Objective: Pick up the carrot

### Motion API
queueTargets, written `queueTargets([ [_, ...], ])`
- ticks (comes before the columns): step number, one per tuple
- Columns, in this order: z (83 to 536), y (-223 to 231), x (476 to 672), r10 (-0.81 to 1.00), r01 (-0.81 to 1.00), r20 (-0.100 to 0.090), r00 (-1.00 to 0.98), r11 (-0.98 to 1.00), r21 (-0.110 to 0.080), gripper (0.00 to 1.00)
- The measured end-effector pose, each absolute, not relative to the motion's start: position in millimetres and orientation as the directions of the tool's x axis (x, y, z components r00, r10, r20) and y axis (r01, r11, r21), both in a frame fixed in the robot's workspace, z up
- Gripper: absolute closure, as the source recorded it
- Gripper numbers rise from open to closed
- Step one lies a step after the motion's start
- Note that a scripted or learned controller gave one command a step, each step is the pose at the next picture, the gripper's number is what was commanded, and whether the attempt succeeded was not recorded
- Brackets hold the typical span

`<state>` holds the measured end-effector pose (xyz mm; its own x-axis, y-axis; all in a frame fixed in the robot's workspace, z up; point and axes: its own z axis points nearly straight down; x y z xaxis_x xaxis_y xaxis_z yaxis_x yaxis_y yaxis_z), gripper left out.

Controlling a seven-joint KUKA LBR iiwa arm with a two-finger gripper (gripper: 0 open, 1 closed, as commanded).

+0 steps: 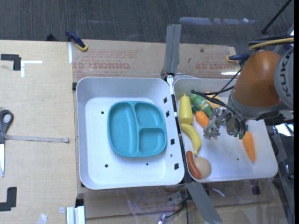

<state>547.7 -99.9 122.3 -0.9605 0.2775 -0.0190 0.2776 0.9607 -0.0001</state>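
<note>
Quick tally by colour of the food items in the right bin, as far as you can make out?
Yellow: 2, a bottle and a banana.
Orange: 2, a carrot by the right wall and a smaller orange piece.
Green: 1, partly hidden.
Red: 1, a sausage.
Tan: 1, an egg-like item.
Total: 7.

Seemingly "KU" on the arm [286, 80]

We note: white bins [84, 125]; teal divided plate [138, 129]; orange carrot [249, 146]; yellow banana [192, 136]; yellow bottle [185, 109]; red sausage [192, 164]; tan egg [202, 166]; pale wood-grain table [37, 106]; arm's orange band [257, 78].
</note>
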Motion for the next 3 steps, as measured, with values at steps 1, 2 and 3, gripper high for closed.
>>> queueTargets([
  [1,122.3,-99.5,547.8,0.277,0.277,-0.019,-0.961,0.961,0.0,0.0],
  [2,97.4,-113.5,601.2,0.483,0.483,-0.011,-0.875,0.876,0.003,0.0],
  [3,93.1,-93.6,627.3,0.557,0.557,-0.003,-0.83,0.83,0.001,0.0],
])
